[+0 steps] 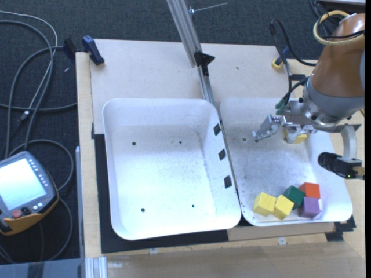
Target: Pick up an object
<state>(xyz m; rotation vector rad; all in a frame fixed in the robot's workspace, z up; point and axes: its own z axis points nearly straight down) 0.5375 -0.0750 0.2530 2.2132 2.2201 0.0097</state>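
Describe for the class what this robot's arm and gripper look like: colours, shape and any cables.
The arm is bulky and rounded, grey, with a glossy orange-brown band above the wrist. A yellowish cable loops over its top and dark cables run along its left side. The gripper is small, of bare silver metal, with two thin fingers.

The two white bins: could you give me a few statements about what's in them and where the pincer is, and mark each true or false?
1. The blocks sit in the right bin. True.
2. The green block lies alone in the left bin. False: it is clustered with the others in the right bin.
3. Two yellow blocks lie side by side. True.
4. The pincer is over the left bin. False: it is over the right bin.
5. The purple block sits beside the orange block. True.
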